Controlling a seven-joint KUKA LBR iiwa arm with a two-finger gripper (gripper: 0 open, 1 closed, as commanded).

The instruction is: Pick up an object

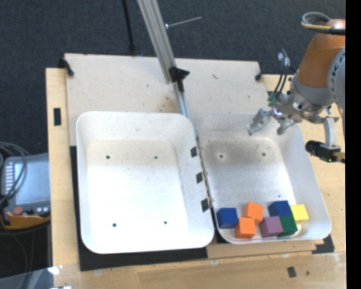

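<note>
- The tool hangs over the far edge of the right bin, fingers apart, holding nothing
- The blocks sit well apart from it, in the bin's near corner: two orange blocks, two blue blocks, a purple block, a green block, a yellow block

Arm: grey KUKA arm with an orange band above the wrist, entering from the right edge of the camera view, near the top.
Wrist: angled down and toward the left, with dark cables running along its near side.
Gripper: metallic two-finger gripper, fingers spread apart with a gap between them, pointing down-left, nothing between the fingers.
</note>
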